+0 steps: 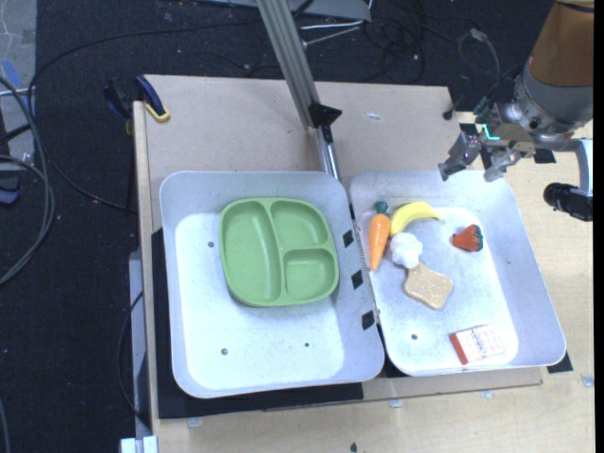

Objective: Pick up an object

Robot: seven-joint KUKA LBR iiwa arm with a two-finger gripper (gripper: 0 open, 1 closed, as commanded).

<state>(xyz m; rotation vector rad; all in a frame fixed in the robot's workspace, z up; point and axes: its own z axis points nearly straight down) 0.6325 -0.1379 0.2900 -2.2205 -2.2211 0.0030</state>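
Observation:
The right bin (528,300) holds an orange carrot (377,240), a yellow banana (413,214), a white lump (407,248), a red strawberry (467,239), a slice of toast (428,286) and a red and white packet (479,344). My gripper (478,161) hangs above the bin's far edge, up and to the right of the banana and above the strawberry. Its two dark fingers (455,161) stand apart, open, with nothing between them.
The left bin (189,347) carries a green divided plate (280,251). A grey metal pole (293,50) slants down to the gap between the bins. Black clips (362,276) sit along the shared edge. Cables lie on the dark floor at left.

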